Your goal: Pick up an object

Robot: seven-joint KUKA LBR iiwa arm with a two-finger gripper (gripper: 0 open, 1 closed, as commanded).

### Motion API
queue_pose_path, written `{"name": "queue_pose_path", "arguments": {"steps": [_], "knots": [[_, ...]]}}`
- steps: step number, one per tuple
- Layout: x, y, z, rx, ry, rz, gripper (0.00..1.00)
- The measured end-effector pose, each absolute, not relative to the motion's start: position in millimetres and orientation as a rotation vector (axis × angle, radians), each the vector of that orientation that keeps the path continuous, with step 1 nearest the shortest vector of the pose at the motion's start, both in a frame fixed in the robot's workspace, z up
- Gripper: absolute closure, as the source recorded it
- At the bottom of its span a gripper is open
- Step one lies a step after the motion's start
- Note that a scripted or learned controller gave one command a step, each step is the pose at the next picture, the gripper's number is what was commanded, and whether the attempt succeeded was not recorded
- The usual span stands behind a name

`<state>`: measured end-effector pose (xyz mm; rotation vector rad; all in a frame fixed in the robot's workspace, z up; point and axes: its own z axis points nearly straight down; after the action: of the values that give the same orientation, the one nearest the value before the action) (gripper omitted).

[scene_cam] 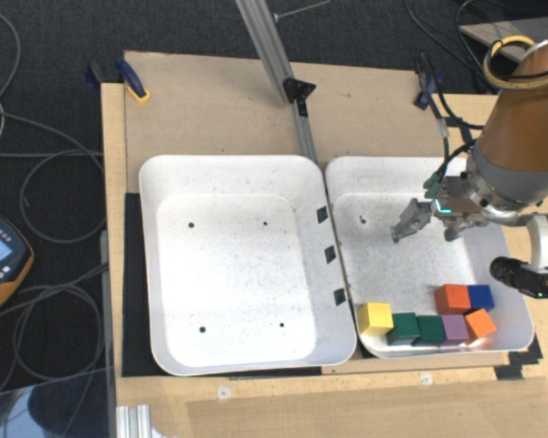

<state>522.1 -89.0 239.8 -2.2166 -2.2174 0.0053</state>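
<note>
Several small coloured blocks sit bunched along the near edge of the right bin (384,254): a yellow block (376,317), two green blocks (416,328), a purple block (455,328), an orange block (479,323), a red-orange block (453,297) and a blue block (479,296). My gripper (429,222) hovers over the middle of the right bin, above and behind the blocks. Its fingers are spread apart with nothing between them.
The left bin (233,263) lies beside the right one, with small black clips along the shared rim. A metal pole (269,48) slants up from behind the bins. Clamps sit at the bench's back corners, and cables lie on the floor at the left.
</note>
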Motion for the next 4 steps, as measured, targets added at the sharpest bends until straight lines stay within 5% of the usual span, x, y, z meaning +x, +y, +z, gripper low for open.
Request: {"name": "queue_pose_path", "arguments": {"steps": [1, 4], "knots": [[523.2, -89.1, 242.1, -2.221, -2.220, -0.001, 0.00], [532.8, -86.2, 96.5, -2.217, -2.216, 0.005, 0.00]]}}
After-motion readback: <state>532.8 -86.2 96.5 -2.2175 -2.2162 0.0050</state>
